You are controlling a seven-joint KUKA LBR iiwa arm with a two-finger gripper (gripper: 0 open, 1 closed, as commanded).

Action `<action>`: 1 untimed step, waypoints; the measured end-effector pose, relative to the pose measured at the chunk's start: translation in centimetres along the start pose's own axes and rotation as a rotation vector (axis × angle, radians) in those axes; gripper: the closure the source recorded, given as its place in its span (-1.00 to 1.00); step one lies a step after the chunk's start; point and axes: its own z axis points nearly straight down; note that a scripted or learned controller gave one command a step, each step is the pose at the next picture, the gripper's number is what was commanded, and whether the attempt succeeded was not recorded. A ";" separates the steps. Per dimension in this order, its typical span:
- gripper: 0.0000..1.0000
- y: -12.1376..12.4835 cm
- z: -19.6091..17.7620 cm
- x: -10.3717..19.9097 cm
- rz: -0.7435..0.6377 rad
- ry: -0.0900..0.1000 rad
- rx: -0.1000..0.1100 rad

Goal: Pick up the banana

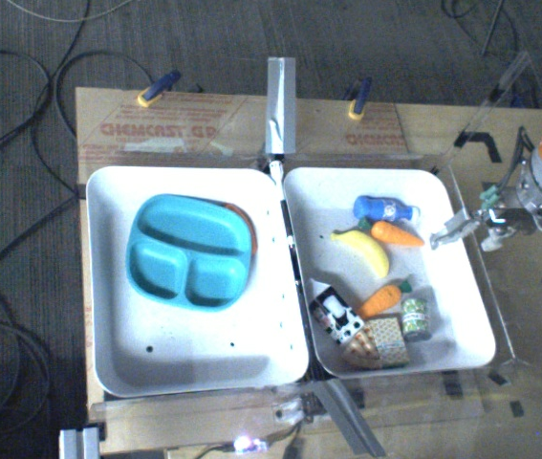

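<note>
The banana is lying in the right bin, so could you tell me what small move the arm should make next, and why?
Probably travel left over the right bin until the gripper hangs above the banana. The gripper sits at the bin's right rim, apart from the banana, which lies beside a carrot.

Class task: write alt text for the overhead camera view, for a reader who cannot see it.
A yellow banana lies in the right white bin among two carrots, a blue bottle and other small items. The gripper sits at that bin's right rim. The left bin holds a blue divided tray.
</note>
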 end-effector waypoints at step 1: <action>-1.00 2.0 12.6 2.2 -0.091 0.000 0.002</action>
